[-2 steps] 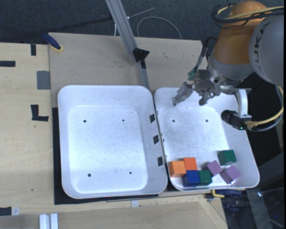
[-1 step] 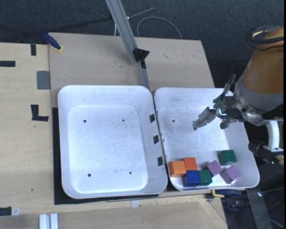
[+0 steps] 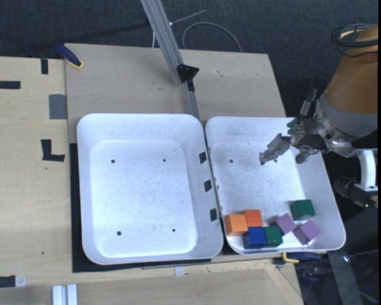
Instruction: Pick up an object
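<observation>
**Pick not started: blocks bunched in near corner of right bin**

Targets: small blocks along the right bin's near edge. Orange block, blue block and a dark green one touch each other. The green block stands slightly apart, so I judge it the easiest grab; purple block is next.

Gripper hovers over bare floor, well apart from the cluster, fingers spread, holding nothing. Centre over green block, descend straight, straddle opposite flat faces and avoid the bin wall.

Left bin alongside.

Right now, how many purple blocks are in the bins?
2, both in the right bin near its front right corner: one purple block beside the small green block, the other just below the dark green block. More may be hidden in the cluster.
</observation>
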